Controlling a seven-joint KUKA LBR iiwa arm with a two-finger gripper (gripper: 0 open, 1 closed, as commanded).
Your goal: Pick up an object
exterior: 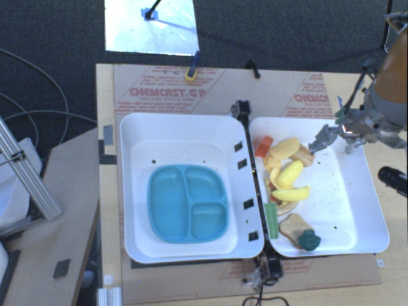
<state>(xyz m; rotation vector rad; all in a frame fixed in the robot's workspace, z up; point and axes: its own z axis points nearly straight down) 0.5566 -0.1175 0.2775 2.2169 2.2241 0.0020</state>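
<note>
While the gripper (320, 139) hung over the far part of the right bin (357, 190), the things to be picked lay crowded against that bin's left wall. A yellow corn cob (288, 173) sat in the middle of the heap, touching a pale yellow potato-like piece (284, 148) on its far side and a banana (292, 194) on its near side. An orange-red block (263, 146) lay at the far left of the group, against the wall. A green strip (271, 220) ran along the same wall nearer the camera, and beside it to the right rested a tan slice of bread (293, 226) with a dark teal lump (310, 240) touching its near right corner. The pieces pressed so closely together that each one had a neighbour against at least one side; only the right half of the bin floor lay bare.

The gripper's tip pointed left toward the potato-like piece and seemed just beside its right end, but whether the fingers stood apart or closed could not be told at this size, and nothing could be seen held between them. The grey arm (389, 88) reached in from the right, above the bin's far right corner.

To the left, the other bin (137, 171) held a blue divided tray (188, 203). Both bins stood on a cardboard sheet (166, 91), with a shiny square plate (150, 18) on the dark floor beyond.
</note>
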